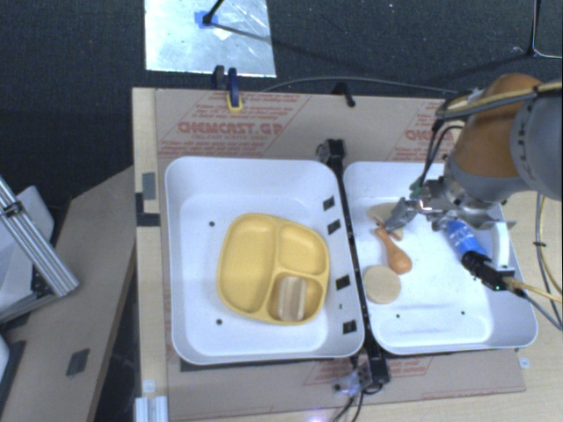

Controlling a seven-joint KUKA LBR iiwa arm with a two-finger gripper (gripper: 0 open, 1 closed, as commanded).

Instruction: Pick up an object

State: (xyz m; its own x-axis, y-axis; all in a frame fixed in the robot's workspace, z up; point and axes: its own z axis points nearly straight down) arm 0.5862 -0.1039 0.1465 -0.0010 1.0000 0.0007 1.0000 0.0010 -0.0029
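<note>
In the right bin (519, 323), orange-tan wooden spoon (393, 249), end effector (403, 218) above, grip state unclear.

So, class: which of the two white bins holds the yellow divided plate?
The left bin, away from the arm: the yellow plate lies in it. The right bin holds small items.

Quick count: two white bins, the left bin (189, 236) and the right bin (457, 323). One yellow divided plate (255, 253), one clear cup (288, 299) in it. By the pincer (406, 214): one wooden spoon (396, 251), one round tan disc (383, 284), one blue bottle (457, 236).
</note>
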